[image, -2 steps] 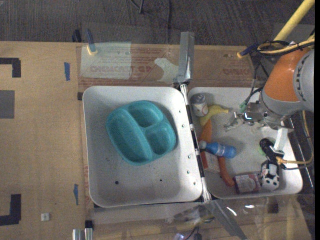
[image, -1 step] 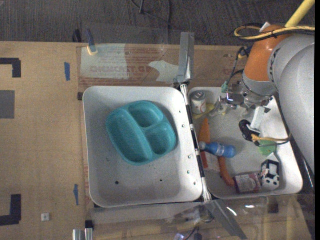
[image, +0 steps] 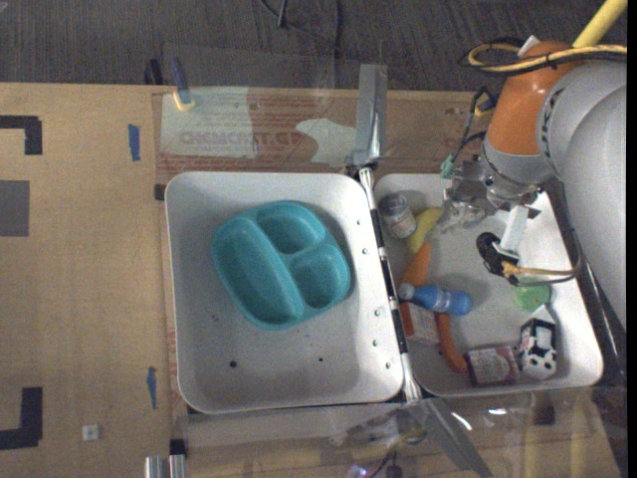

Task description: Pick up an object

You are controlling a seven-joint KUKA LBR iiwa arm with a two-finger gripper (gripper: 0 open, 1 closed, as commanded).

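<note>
The grey arm with its orange band (image: 523,108) reaches in over the right-hand shallow white bin (image: 577,361), and the two-finger gripper (image: 468,207) hangs low at that bin's far end. From this slant I cannot tell how far apart the fingers stand, and nothing shows between them.

The pickings all lie in that right bin. Just beside the gripper, toward the divider, is a small grey-capped clear jar (image: 397,215), with a pale yellow banana-shaped piece (image: 426,225) touching it. Further toward the bin's near edge runs a long orange carrot-shaped toy (image: 422,267), crossed by a blue plastic bottle with a white cap (image: 438,298). A green soft piece (image: 533,295), a dark red packet (image: 490,364) and a black-and-white box (image: 538,347) sit near the bin's near corner. A black cable loop (image: 490,252) trails close under the wrist.

The left bin (image: 189,357) carries a teal divided plastic plate (image: 281,263).

My read: this is the descent before a grasp. The yellow piece and the jar look nearest; to do it well, come straight down, straddle a single item, and keep off the bin wall and that cable.
</note>
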